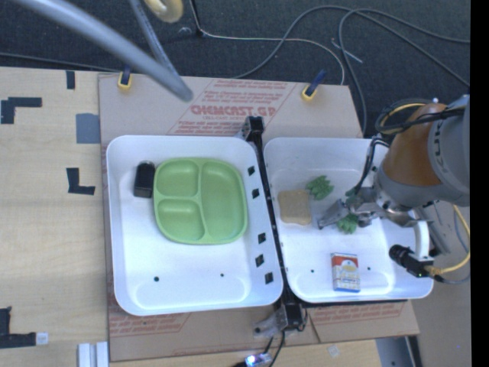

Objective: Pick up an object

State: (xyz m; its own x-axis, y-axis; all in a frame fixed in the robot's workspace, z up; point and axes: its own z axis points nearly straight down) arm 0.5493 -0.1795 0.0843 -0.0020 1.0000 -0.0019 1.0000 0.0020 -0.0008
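I take the divided plate [201, 201] as my landmark: it lies in the left bin [122, 228], a small block [144, 180] touching its left edge. To its right, in the right bin [306, 287], I see a sponge [295, 206], then leafy pieces [319, 186] further right, and a small box [345, 272] lower right.

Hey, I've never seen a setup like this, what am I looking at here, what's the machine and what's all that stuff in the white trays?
This is one camera above a bench, looking down at a slant. The grey and orange thing at the right is a robot arm; its gripper is low in the right bin, beside a small green piece. That bin also has a tan block, another green piece and a small red and white box. The left bin has a green divided plate and a black object. Whether anything is held, I cannot tell.
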